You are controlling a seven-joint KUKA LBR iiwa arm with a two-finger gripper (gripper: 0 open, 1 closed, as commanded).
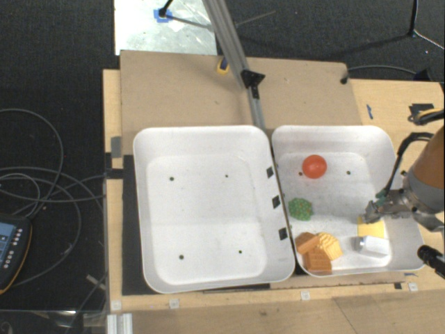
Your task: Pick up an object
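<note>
The right bin (334, 136) holds several objects. A red ball (314, 166) lies near its back, and a green lumpy piece (300, 209) sits by its left wall. An orange and yellow block (319, 249) rests at the front left corner. A yellow piece (372, 228) and a small silver-white item (368, 245) lie at the front right. My gripper (382, 209) reaches in from the right and hangs just above the back edge of the yellow piece. I see nothing held in it.
The left bin (205, 207) stands beside the right one, with black clips along their shared wall. A grey pole (233, 44) slants across the back of the bench. Cables lie on the dark floor at left.
</note>
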